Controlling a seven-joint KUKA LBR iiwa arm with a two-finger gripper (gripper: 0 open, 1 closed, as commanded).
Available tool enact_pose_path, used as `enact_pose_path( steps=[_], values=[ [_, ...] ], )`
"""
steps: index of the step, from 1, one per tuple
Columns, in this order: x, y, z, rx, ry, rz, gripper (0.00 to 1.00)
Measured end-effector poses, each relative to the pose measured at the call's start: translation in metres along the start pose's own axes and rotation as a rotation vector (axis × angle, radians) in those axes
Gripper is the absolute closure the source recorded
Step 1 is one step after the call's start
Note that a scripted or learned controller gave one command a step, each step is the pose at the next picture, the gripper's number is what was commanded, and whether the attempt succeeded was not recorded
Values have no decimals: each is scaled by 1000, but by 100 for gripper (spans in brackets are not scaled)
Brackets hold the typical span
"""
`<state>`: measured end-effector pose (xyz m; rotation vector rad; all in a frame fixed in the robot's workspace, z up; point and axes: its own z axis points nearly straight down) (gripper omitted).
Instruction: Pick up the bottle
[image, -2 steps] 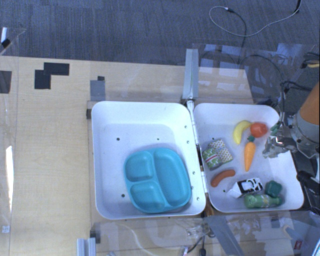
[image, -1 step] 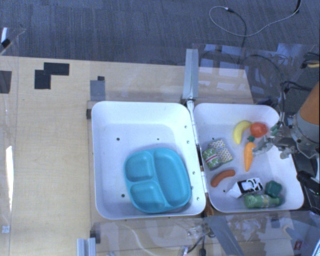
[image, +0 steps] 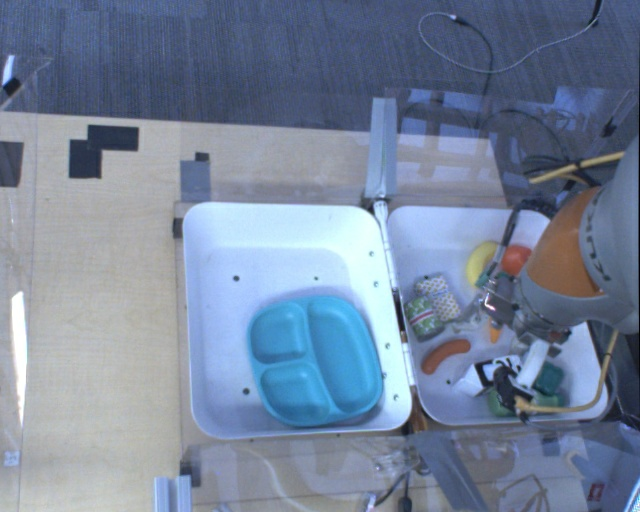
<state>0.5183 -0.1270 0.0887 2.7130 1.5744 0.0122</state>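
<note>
Pale wooden bench (image: 100, 300) carries two white bins. In the right bin (image: 440, 235) the gripper (image: 492, 303) hangs low; I cannot tell whether it is open or closed. What I take for the bottle (image: 430, 302), check-patterned and lying down, sits just beside the gripper toward the left bin (image: 230, 250), its long axis slanting toward the camera. A toy sausage (image: 445, 353) lies nearer the camera than the gripper, and a yellow fruit (image: 482, 262) lies beyond it. The left bin holds a blue divided plate (image: 315, 360).
</note>
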Motion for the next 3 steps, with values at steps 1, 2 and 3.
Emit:
enact_pose_path(
  steps=[1,2,3],
  values=[
    [50,-36,-168,5,-3,-19,0],
    [-2,-33,-114,7,-4,49,0],
    [0,-34,-26,2,-2,341,0]
  ],
)
